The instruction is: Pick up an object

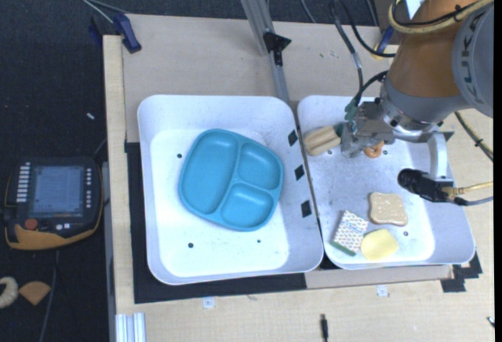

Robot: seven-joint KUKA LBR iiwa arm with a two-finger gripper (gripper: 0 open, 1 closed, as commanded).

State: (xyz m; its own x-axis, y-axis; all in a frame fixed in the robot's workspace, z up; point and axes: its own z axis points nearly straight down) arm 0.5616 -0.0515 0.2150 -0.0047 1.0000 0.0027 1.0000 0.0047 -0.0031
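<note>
Dark carpet surrounds my pale wooden bench (212,42), where two shallow white bins sit side by side: the left bin (157,176) holds a blue divided plate (231,178), and the right bin (447,242) holds the small things I can go for. From here the gripper (362,140) hangs low over the right bin's upper half, at about eleven o'clock of that bin's middle, and I cannot tell whether its claw is apart or together, since the wrist hides it. Just beside it, at its nine o'clock and against the wall between the bins, lies a tan cylinder-like block (320,140), which I judge the nearest target; it looks light and stiff, probably wood or plastic, smooth enough to roll or slip, so I would close across its short width near the middle. A small orange piece (373,150) peeks out right beneath the wrist; I cannot say what it is. Toward five o'clock in the bin sit a toast-like slice (387,209), a yellow lemon-like lump (379,245) and a checked green-and-white wedge (349,231), the last two touching. These look like light toy foods, rigid and not fragile; the flat slice would be awkward to pinch from above, the rounded lump may squirt out
</note>
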